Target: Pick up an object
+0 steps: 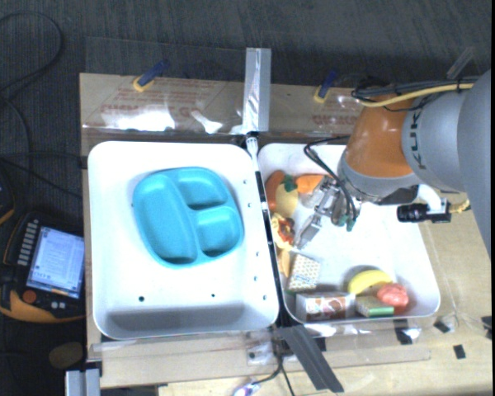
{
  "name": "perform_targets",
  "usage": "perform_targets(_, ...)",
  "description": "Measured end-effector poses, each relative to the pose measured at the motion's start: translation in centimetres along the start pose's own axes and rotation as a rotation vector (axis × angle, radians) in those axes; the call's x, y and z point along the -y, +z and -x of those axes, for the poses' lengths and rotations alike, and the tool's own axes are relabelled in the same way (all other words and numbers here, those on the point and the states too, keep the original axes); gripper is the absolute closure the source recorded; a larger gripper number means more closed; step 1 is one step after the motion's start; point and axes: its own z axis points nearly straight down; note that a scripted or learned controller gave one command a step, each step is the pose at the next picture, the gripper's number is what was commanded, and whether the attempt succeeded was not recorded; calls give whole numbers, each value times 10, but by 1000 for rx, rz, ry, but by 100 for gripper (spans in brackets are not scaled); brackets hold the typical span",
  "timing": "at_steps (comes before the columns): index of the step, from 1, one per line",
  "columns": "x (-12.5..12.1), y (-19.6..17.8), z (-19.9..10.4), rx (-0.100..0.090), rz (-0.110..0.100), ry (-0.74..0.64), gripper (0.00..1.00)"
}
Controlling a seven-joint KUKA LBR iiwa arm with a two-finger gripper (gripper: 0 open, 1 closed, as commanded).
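We see the task's candidate objects heaped in the right white plastic bin: along its left wall lies a cluster of small toy foods in orange, yellow and red, among them an orange carrot-like piece near the bin's upper part; below the cluster sits a small pale square packet with a speckled face, and along the bin's near wall we find a short printed carton lying on its side, a yellow banana-shaped toy, a green block and a red rounded toy, these last ones packed close together. Over the cluster hangs the metal two-finger gripper, its slim fingers pointing down and to the left, with the tips just beside the red and yellow pieces; we cannot tell whether the fingers are spread or pressed together, and we see nothing clearly caught between them. Behind it rises the grey arm with its orange band, entering from the right. In the left white bin rests a turquoise plastic tray with three compartments, lying tilted across the bin's middle. Both bins stand on a brown bench top, and a handheld control pendant with a lit screen lies on the dark floor at the far left.
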Motion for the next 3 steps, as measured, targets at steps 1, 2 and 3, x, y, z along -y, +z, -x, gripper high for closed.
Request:
perform_targets(1,11,-30,24,-12,-10,206,0)
perform_targets(2,2,-8,5,9,-1,431,0)
perform_targets(3,42,-12,4,-12,-8,112,0)
